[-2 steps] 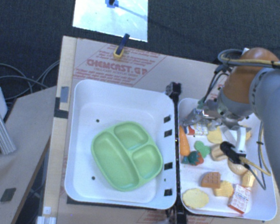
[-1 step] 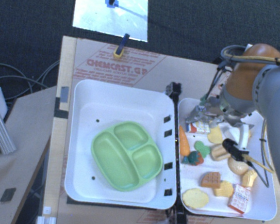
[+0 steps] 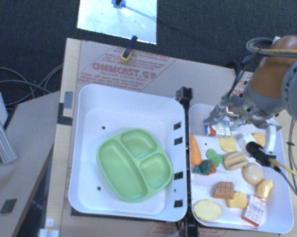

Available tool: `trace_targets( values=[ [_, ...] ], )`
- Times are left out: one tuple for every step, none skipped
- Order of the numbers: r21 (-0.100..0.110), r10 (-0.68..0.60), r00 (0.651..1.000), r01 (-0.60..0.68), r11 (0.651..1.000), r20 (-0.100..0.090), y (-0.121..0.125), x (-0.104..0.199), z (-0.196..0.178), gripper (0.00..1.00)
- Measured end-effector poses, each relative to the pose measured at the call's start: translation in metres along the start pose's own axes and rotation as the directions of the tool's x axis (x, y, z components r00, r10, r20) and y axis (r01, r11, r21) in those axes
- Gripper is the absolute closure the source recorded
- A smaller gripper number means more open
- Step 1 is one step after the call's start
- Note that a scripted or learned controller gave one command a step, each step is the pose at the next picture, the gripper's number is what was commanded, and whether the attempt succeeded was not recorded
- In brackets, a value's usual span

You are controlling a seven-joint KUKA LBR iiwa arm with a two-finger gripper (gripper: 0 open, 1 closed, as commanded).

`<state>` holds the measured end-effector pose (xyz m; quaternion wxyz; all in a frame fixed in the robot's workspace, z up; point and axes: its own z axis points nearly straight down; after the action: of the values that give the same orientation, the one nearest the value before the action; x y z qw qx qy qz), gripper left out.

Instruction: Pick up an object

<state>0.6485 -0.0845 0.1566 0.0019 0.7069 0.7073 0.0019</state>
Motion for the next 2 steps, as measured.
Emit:
trace_targets(
  values=[
    [0.0, -0.002, 1.0, 0.002, 1.0, 0.0, 0.002, -0.003, -0.044, 1.0],
    [0.002, -0.004, 1.0, 0.004, 1.0, 0.0, 0.003, -0.003, -0.069, 1.0]
  ],
)
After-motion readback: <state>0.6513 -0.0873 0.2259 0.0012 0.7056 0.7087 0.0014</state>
